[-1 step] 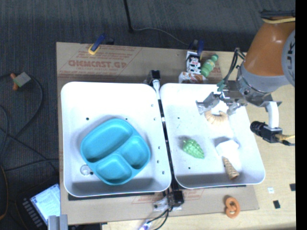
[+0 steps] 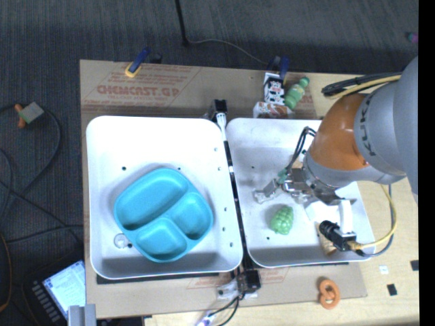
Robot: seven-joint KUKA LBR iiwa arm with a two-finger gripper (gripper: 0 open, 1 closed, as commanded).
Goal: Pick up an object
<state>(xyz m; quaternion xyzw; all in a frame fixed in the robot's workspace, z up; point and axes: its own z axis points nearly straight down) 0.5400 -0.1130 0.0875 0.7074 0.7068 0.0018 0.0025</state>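
**A:** Camera view, quick. Where's the gripper?

**B:** The gripper (image 2: 270, 189) is low in the right bin (image 2: 253, 141), around mid-floor. The arm (image 2: 391, 131) comes in from the right and leans over it.

**A:** Spread or pressed together?

**B:** Can't tell. It's a small grey blur at this slant. I don't see anything pinched in it.

**A:** And the task's thing?

**B:** That's the green bumpy toy (image 2: 282, 219). It lies on the right bin's floor just beside the gripper, on the side toward the near rim. There looks to be a thin gap between them, though I wouldn't swear they aren't touching.

**A:** Why call that one the target?

**B:** It's the only loose item I can make out in that bin, and the gripper is down right next to it. My read is that this is a grasp try that landed a bit off to one side, so the toy isn't centred under the gripper. It would need a shift toward the near rim before it could close on the toy.

**A:** What's in the left bin?

**B:** The left bin (image 2: 95, 182) has a blue divided plate (image 2: 163, 212) lying flat and turned diagonally, covering much of the floor. It's well apart from the gripper. It's wide and shallow, so probably only the rim is grabbable, which makes it a poor pick next to the toy.

**A:** Any risk?

**B:** The toy looks rounded and knobbly. My guess is it rolls or squirts away if it gets nudged off-centre.
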